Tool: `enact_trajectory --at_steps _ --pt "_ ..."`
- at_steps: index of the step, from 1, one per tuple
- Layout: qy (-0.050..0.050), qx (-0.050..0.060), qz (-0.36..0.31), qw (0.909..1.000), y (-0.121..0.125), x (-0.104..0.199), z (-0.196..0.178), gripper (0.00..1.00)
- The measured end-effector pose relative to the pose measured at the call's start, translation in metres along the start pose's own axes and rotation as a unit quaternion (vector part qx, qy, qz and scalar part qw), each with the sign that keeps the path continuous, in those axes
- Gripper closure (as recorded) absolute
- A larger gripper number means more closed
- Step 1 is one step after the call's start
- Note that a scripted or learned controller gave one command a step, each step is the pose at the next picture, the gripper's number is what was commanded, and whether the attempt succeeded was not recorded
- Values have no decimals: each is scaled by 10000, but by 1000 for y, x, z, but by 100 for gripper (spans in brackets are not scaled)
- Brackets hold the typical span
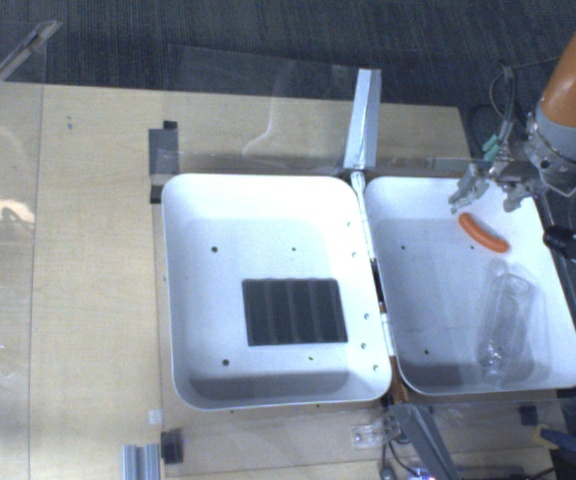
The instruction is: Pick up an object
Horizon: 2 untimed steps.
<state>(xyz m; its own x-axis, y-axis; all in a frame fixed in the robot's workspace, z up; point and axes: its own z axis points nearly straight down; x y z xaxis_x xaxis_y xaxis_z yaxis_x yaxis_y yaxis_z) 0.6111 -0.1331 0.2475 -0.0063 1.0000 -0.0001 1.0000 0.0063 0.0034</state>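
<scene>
Item: orange sausage-shaped object (484, 233), right bin (408, 298) at 1 o'clock, lying slantwise, free | Gripper (488, 191): just above it at 12, fingers spread, nothing between | I'd drop straight down, straddle its short axis, close gently | Near: clear plastic bottle (502, 325) at 5 o'clock; dark ribbed mat (294, 311) in left bin (198, 268)

Gripper (489, 190) sits over the far right corner of the right bin (418, 358), fingers spread, nothing between them. Orange sausage-shaped object (483, 233) lies on the bin floor just below and near the gripper, apart from it. Clear plastic bottle (501, 323) lies nearer the front right of the same bin. Left bin (198, 218) holds a dark ribbed rectangular tray (294, 311). Both bins sit touching on the counter (78, 298).
</scene>
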Motion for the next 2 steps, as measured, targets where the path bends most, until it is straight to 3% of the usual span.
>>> enact_trajectory --at_steps 1,2 --pt "-10 -11 -896 9960 44 -59 76 0" --pt "-15 -21 -1242 9923 59 -72 52 0"
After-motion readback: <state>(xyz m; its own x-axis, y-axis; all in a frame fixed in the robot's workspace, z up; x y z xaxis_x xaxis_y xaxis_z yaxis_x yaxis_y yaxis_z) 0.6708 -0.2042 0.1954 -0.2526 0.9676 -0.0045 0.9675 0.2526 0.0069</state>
